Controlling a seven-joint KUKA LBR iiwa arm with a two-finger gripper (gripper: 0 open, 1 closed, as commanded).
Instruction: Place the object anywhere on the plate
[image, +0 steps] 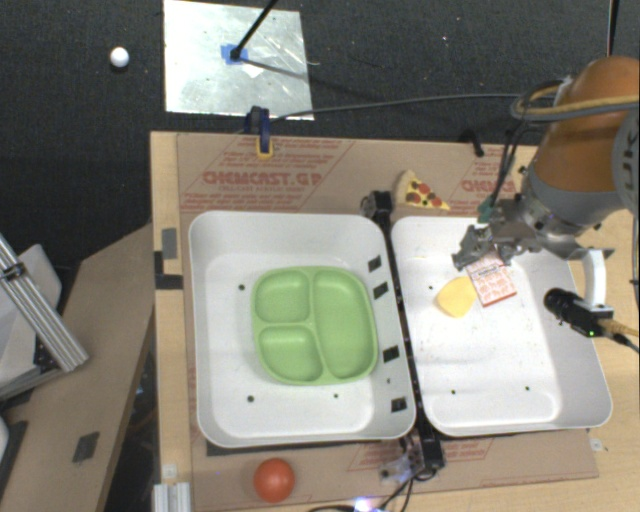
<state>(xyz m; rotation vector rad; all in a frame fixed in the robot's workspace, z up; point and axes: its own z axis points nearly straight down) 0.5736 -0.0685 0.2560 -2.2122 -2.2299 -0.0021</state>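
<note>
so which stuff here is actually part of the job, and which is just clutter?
Job:
- yellow block, lying in the right bin
- green plate, in the left bin
- hand, above the right bin beside the block

Clutter:
- pizza slice toy, behind the bins
- orange ball, in front of the left bin
- white ball, far back left

Grey KUKA arm (585, 185) with a glossy orange band, thin black cables down its side, ending in a grey metal two-finger gripper (480, 250).
</note>
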